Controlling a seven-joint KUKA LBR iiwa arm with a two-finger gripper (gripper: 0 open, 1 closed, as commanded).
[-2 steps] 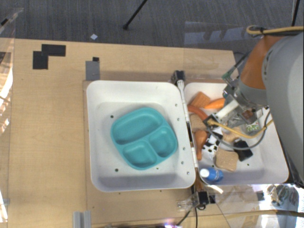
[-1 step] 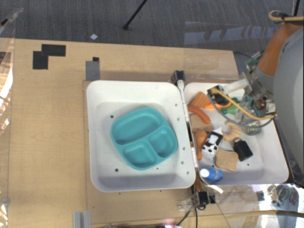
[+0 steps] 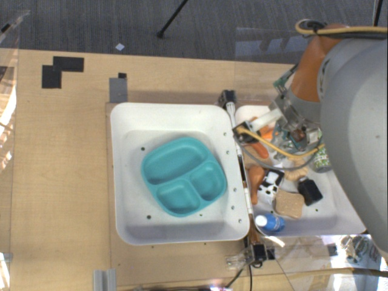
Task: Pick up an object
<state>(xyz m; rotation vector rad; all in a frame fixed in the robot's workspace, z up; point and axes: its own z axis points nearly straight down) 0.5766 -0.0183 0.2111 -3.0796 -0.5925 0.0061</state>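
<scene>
We've got the gripper (image 3: 290, 132) low in the right bin (image 3: 330, 214), over clutter; can't tell its grasp state. An orange piece (image 3: 259, 150) lies just left of it. We'd drop straight down and close slowly, w/o snagging the yellow cable (image 3: 285, 152).

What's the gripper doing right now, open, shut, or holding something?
Gripper: cannot be told. It is low over the cluttered right bin, and its tip is lost among cables and objects.

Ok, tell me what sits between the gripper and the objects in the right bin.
Nothing visible does. The gripper hangs low over the right bin, right above the orange pieces near the divider. The black-and-white block, tan square and blue cap lie nearer the camera, uncovered. The arm hides the bin's right part.
</scene>
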